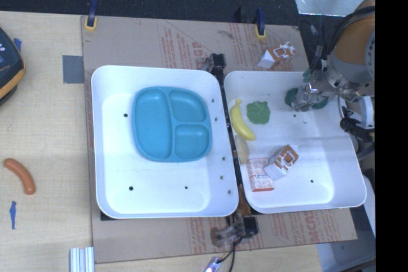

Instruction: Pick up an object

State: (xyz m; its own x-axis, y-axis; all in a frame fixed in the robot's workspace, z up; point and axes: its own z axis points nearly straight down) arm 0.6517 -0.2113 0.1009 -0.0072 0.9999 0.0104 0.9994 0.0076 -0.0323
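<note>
Several small things lie in the right-hand shallow white bin [331, 191]: a yellow plastic banana [241, 120] along its left wall, a flat green leaf-shaped piece [258, 112] just beside the banana, a small brown-and-white carton [284, 158] lower down, and a red-and-white flat packet [259, 175] touching that carton's left side. A dark green round object [294, 97] sits near the bin's upper right, with the jaws [308, 99] right at it; whether they are open or closed on it I cannot tell. The grey arm with its orange band [354, 35] comes in over the bin's upper right corner. The left-hand white bin [108, 150] holds a blue divided plastic plate [172, 123]. An orange toy sausage [20, 175] lies on the wooden surface [38, 118], well apart to the left.
</note>
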